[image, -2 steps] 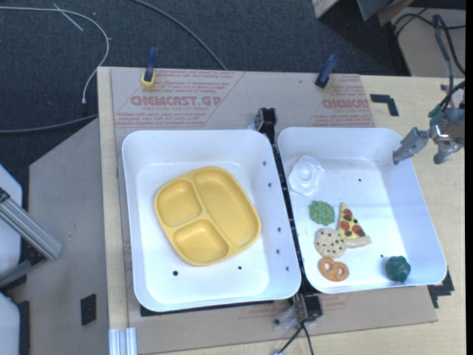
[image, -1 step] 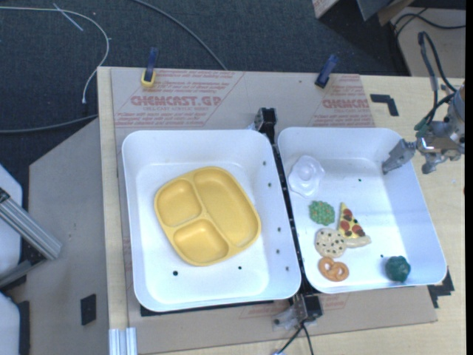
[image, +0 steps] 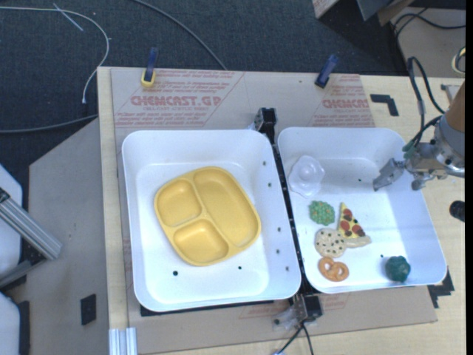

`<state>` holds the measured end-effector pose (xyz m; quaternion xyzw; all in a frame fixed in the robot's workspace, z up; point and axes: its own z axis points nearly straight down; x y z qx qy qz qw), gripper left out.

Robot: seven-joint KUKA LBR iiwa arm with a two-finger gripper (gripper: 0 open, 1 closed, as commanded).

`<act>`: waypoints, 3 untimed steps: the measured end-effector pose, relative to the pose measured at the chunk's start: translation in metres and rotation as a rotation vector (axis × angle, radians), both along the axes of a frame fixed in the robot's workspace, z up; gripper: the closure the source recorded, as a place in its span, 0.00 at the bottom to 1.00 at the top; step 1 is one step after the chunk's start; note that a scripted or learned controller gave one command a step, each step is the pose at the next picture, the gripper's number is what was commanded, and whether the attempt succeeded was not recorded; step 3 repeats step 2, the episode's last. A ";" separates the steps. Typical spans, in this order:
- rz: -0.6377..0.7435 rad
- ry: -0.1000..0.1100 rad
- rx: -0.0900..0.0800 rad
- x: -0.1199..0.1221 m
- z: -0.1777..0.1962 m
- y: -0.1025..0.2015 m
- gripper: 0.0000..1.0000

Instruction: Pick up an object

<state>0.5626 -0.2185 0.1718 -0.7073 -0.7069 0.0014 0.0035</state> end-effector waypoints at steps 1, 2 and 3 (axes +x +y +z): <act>0.001 0.001 0.001 0.002 -0.063 0.005 0.00; 0.001 -0.008 -0.002 0.004 -0.047 0.004 1.00; 0.001 -0.008 -0.002 0.004 -0.047 0.004 1.00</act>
